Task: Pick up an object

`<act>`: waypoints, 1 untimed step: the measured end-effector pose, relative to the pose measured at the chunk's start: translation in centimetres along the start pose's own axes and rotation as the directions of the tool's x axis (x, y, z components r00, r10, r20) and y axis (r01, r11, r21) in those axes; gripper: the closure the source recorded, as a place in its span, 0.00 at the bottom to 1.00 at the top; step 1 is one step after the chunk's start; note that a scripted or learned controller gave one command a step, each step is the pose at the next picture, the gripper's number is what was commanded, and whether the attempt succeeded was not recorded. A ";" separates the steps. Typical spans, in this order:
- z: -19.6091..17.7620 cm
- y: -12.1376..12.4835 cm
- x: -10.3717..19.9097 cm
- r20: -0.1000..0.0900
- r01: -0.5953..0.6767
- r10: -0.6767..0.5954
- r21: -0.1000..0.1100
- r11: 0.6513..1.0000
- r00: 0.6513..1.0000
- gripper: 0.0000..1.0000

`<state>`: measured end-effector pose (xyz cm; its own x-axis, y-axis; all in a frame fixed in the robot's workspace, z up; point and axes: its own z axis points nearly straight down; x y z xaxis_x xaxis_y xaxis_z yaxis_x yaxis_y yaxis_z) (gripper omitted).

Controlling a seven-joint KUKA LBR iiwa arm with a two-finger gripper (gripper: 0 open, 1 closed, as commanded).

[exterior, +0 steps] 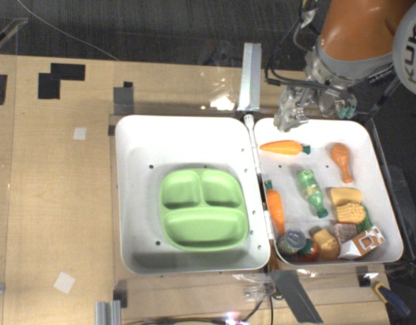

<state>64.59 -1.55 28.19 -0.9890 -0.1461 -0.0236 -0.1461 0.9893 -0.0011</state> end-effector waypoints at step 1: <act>-1.4 0.0 -0.3 0.011 0.002 -0.002 0.000 1.000 1.000 1.00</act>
<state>64.81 -1.48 29.55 -0.9884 -0.1477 -0.0349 -0.1477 0.9890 -0.0016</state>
